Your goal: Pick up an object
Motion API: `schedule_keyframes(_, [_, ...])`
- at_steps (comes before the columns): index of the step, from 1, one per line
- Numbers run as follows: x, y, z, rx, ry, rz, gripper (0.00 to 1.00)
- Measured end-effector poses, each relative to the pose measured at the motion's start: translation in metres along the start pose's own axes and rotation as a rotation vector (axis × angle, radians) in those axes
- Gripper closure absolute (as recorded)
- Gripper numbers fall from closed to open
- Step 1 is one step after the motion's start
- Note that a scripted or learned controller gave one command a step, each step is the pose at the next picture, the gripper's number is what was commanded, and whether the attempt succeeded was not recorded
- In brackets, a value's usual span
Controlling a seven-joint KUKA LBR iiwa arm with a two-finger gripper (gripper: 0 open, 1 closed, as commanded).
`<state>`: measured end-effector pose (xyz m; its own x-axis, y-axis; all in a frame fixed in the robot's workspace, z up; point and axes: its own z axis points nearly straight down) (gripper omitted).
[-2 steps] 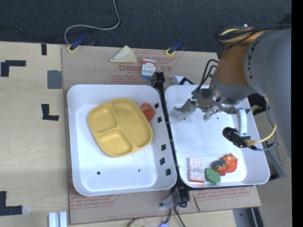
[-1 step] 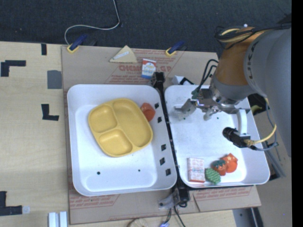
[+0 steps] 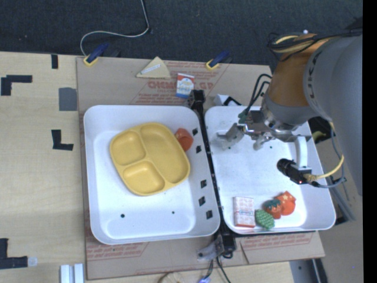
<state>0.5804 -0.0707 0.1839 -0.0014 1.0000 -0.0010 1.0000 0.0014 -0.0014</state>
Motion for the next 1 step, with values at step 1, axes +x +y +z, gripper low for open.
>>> schedule_keyframes(1, [0.0000,0.0000,0.0000,0.000,0.000,0.000,0.00])
